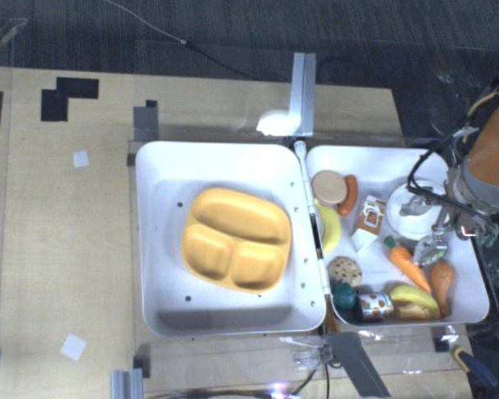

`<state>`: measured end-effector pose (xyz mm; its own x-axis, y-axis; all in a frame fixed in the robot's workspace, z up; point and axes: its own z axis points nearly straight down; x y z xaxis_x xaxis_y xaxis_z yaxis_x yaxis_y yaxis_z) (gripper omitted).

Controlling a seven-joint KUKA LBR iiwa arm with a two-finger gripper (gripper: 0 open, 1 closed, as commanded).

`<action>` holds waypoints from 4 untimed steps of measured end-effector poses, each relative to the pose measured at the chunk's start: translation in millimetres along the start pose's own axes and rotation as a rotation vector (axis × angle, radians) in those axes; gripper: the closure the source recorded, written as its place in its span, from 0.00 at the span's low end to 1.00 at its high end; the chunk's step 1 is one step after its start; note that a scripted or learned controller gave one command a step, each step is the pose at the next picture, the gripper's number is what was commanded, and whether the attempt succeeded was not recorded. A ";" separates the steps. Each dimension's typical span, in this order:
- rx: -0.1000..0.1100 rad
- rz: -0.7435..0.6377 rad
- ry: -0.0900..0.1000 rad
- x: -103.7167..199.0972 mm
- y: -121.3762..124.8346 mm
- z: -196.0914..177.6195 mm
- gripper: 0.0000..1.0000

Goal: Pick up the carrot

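We are looking down on two white bins side by side. The left bin (150, 223) is holding a yellow divided tray (235, 238). The right bin (474, 306) is crowded with toy food, and the carrot (408, 266) is lying in its lower right part. Its long axis is running on a diagonal: the green top is pointing up and to the left, the orange tip down and to the right, toward a banana (416, 295) along the bin's near wall. Just right of the carrot an orange-brown, pear-shaped piece (442, 284) is resting. The arm is reaching in from the right, and the gripper (433, 250) is hanging just above and right of the carrot; we cannot tell how its fingers are set or whether anything is between them.
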<state>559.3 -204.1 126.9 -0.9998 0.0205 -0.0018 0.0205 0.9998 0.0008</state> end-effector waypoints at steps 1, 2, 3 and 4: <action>0.002 0.213 -0.012 30.6 23.3 37.7 0.00; 0.003 0.206 -0.020 27.2 24.7 24.9 1.00; 0.001 0.451 -0.010 21.6 44.3 -34.2 1.00; 0.000 0.296 -0.009 23.9 96.1 -78.0 1.00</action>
